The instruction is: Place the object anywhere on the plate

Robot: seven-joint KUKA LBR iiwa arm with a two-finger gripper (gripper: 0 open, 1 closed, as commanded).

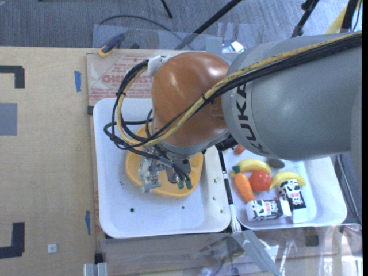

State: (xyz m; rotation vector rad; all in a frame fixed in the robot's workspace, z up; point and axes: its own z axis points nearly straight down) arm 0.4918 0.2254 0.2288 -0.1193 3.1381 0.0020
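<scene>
A yellow plate (133, 171) lies in the left white bin (109, 206), and the arm's orange band and wrist hide most of it. My gripper (152, 176) hangs low over the plate's left half, pointing down at it. The wrist and cables block the view of the gripper's tip, so I cannot tell if anything is in it. No loose object shows on the visible part of the plate.
The right bin (333, 206) holds a banana (254, 165), a carrot (244, 186), a tomato (260, 180), a second banana (287, 179) and two cow-patterned cartons (265, 209). The big grey arm link covers that bin's far half. A cardboard sheet (115, 76) lies behind the left bin.
</scene>
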